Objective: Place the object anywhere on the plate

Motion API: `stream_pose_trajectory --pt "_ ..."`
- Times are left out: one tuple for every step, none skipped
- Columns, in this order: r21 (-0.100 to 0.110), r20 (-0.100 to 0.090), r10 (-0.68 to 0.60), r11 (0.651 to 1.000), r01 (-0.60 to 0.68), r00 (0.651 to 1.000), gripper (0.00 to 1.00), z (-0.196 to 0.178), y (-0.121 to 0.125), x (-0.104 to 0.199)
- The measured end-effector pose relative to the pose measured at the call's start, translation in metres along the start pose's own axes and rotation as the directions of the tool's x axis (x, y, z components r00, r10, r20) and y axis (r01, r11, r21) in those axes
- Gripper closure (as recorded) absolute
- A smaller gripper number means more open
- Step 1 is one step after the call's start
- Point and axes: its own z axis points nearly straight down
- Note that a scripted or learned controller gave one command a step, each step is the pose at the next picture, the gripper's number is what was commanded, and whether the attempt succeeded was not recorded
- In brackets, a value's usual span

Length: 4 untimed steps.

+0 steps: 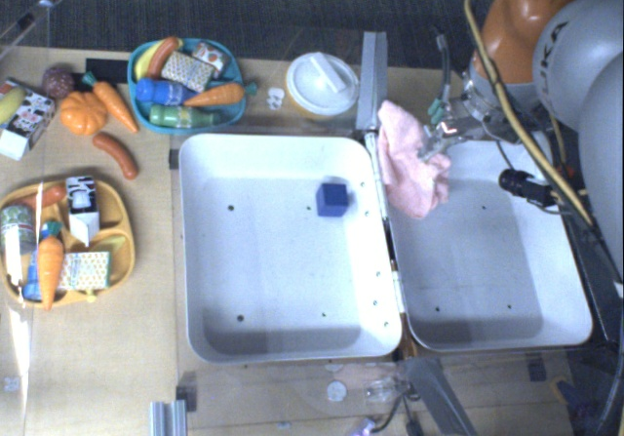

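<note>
A pink cloth [408,169] hangs crumpled over the divider between the two bins, mostly on the right bin's [507,317] far left side. My gripper [438,135] is at the cloth's upper right corner, shut on a pinch of the fabric, which bunches up toward its tips. A small blue cube [332,198] lies in the left bin [273,327], toward its far right. A yellow plate [120,226] loaded with toy food sits on the bench at the far left.
A blue bowl [232,112] of toy vegetables and a yellow bowl with a white lid [321,82] stand behind the left bin. A toy pumpkin [80,113], carrot and sausage [116,155] lie loose on the bench. The arm's cables [546,185] cross the right bin.
</note>
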Motion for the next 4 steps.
stream_pose_trajectory --pt "-0.001 0.000 -0.009 1.000 0.009 1.000 1.00 -0.040 0.002 0.001" --pt "-0.001 -0.001 -0.402 0.916 0.402 0.916 1.00 -0.040 -0.007 0.057" --pt "-0.003 0.000 -0.730 0.684 0.730 0.684 1.00 -0.050 -0.005 0.107" --pt "-0.004 0.002 -0.939 0.344 0.939 0.344 1.00 -0.039 0.001 0.162"
